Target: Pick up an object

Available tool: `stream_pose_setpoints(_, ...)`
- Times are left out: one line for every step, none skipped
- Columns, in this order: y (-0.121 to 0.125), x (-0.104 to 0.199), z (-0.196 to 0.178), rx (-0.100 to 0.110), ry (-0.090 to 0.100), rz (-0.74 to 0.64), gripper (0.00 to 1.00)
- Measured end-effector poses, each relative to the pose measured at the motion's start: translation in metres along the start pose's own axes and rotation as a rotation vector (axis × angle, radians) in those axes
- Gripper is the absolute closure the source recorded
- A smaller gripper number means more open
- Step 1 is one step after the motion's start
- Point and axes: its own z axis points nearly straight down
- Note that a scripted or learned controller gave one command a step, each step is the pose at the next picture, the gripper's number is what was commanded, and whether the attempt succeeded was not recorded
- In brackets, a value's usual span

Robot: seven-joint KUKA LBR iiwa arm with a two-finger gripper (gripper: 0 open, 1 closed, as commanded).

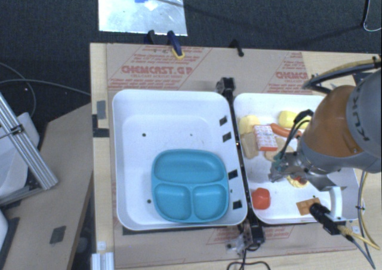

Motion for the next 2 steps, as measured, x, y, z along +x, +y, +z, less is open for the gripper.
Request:
stream_pose_setpoints(0.043, 0.079, -0.070, -0.008, 0.003, -0.011, 1.00)
stream_pose_setpoints(0.035, 0.101, -0.253, -0.018, 0.003, -0.006, 1.00)
